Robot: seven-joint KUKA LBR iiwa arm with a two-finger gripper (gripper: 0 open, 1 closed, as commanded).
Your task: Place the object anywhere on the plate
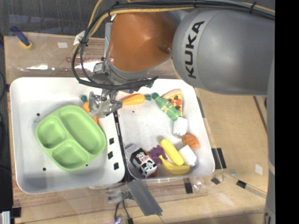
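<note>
My pincer (103,105) beside green plate (71,137), can't tell if holding orange thing (87,107). Slide over plate middle, go low, then drop.

Plate (70,136) light green, three compartments. Both bins (28,171) white. Arm (224,45) grey with black KUKA lettering, orange band (138,41) above wrist. Carrot (133,99) orange with green tip, banana (173,160) yellow, pizza slice (176,99) yellow with red dots, little carton (142,162) cow-print black and white.
</note>
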